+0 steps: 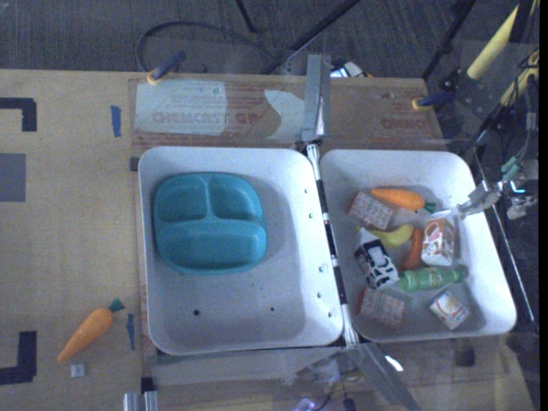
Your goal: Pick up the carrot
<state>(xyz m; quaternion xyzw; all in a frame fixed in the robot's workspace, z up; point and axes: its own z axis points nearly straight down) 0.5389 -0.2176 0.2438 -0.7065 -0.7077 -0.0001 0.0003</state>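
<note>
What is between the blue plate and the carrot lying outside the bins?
In the camera view, between the plate and that carrot lie bare white bin floor, the left bin's wall, then bare bench.

The tan desk (68,229) carries two white bins. Taking the left bin (291,315) as landmark, the right bin (488,255) sits touching its right side. A carrot (86,332) lies on the bare desk just left of its lower corner, beside strips of blue tape (130,330).
</note>
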